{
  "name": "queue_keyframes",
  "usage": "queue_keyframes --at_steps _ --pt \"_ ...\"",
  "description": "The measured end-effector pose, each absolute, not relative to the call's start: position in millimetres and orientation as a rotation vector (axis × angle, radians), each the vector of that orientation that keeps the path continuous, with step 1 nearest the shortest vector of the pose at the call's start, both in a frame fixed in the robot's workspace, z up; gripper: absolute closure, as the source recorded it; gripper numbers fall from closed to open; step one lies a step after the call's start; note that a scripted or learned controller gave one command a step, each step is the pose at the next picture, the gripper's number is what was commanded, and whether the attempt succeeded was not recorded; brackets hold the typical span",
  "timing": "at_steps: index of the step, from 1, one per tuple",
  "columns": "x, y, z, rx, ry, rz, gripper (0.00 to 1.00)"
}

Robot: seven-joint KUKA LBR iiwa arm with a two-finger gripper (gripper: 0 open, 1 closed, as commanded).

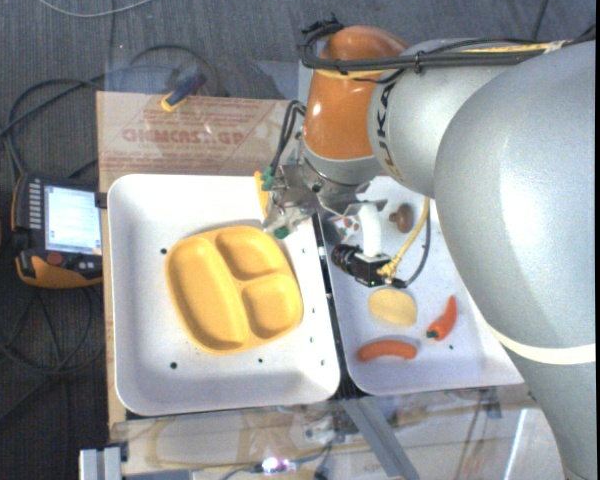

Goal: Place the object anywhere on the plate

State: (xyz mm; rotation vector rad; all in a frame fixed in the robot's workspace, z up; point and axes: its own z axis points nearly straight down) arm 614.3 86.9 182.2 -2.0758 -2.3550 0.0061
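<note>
A yellow plate with three compartments lies in the left white bin, slightly right of its middle. My gripper hangs under the orange wrist band, just above the plate's far right corner and over the wall between the two bins. A small yellowish sliver shows by the gripper's left side; I cannot tell what it is. In the right bin lie a pale yellow round piece, a red chili pepper, a red sausage and a small brown piece.
The big grey arm covers the right bin's far and right parts. A black part with a yellow cable hangs by the wrist. A cardboard sheet lies behind the left bin, and a handheld pendant sits to its left.
</note>
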Motion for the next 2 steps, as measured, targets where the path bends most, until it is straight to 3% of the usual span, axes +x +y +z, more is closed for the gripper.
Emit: queue_keyframes --at_steps 1,2 --pt "559.6 88.4 185.2 -1.656 -2.666 0.003 1.0" --pt "559.6 88.8 185.1 -1.655 -2.666 0.002 0.0"
